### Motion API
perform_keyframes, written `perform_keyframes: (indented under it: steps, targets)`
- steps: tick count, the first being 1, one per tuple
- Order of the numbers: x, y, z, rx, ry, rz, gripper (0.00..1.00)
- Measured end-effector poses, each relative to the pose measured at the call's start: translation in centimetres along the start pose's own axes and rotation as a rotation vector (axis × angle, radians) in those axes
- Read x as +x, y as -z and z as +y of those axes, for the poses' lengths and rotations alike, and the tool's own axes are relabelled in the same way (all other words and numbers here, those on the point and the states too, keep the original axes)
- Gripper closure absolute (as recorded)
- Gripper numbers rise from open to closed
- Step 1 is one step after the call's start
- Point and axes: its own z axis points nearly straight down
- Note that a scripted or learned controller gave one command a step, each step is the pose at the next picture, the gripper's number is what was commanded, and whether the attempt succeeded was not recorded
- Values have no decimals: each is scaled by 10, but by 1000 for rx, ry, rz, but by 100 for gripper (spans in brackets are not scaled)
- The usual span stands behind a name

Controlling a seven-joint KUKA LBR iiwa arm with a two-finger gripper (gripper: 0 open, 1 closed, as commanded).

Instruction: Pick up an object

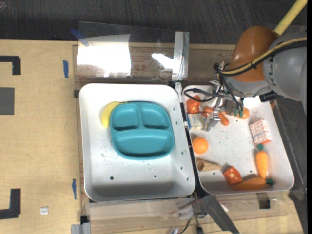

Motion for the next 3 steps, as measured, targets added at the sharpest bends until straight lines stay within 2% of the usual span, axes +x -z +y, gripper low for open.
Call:
perform_keyframes:
  steps: [1, 2, 3]
  targets:
    - [-12, 1, -44, -2, -61, 12, 0]
    - [-12, 1, -47, -3, -88, 13, 0]
    - [-10, 1, -57, -1, -286, 11, 0]
